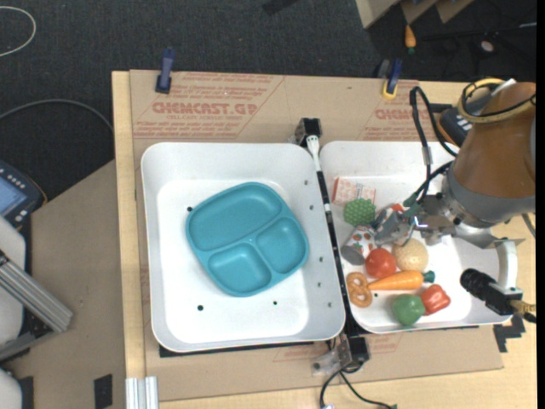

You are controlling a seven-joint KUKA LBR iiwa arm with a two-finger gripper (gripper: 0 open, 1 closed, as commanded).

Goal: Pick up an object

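The scene is evenly and fairly brightly lit from above, with no hard shadows. The white bins are close to overexposed, their floors nearly featureless, with a soft grey shadow along the inner walls. The teal tray casts only a faint shadow toward 6 o'clock. The dark floor at 12 and 9 o'clock falls off into murk. The arm at 3 o'clock shows a soft sheen on its orange band. Focus is moderate overall; small objects in the right bin look slightly soft and grainy. The cardboard's edges show no obvious bending.
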